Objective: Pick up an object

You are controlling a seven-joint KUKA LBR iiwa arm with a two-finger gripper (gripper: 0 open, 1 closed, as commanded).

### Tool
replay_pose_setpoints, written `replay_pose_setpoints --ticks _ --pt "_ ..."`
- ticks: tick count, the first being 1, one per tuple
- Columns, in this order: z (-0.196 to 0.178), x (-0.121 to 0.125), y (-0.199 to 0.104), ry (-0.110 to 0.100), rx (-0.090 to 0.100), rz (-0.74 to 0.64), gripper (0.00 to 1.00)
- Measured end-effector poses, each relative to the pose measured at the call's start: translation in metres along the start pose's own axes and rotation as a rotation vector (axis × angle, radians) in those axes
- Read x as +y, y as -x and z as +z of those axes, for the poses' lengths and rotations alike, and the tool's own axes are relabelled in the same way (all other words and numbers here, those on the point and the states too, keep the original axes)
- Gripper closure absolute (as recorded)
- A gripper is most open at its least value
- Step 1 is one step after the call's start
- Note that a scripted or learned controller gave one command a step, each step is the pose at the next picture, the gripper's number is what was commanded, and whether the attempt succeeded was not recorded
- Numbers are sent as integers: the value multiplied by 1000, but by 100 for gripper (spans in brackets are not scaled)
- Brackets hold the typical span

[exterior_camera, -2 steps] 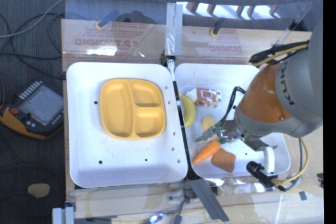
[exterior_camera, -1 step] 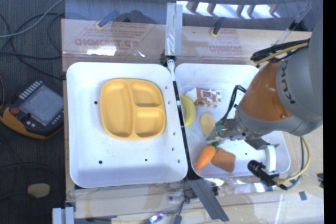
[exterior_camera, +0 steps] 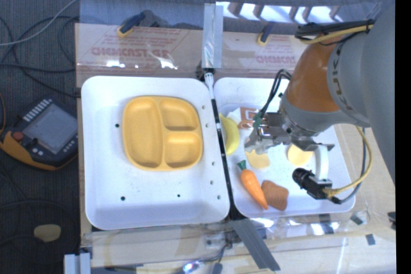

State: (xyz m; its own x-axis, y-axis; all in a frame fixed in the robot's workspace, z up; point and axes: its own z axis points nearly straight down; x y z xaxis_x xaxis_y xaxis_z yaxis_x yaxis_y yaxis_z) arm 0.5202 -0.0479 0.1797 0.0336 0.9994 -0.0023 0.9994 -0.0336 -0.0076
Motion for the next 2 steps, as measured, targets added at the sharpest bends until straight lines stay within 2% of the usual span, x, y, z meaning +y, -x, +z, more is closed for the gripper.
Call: replay_pose_setpoints --ticks 1,2 --pt "0 0 0 0 -1 0 0" --pt "0 0 0 0 -1 0 0"
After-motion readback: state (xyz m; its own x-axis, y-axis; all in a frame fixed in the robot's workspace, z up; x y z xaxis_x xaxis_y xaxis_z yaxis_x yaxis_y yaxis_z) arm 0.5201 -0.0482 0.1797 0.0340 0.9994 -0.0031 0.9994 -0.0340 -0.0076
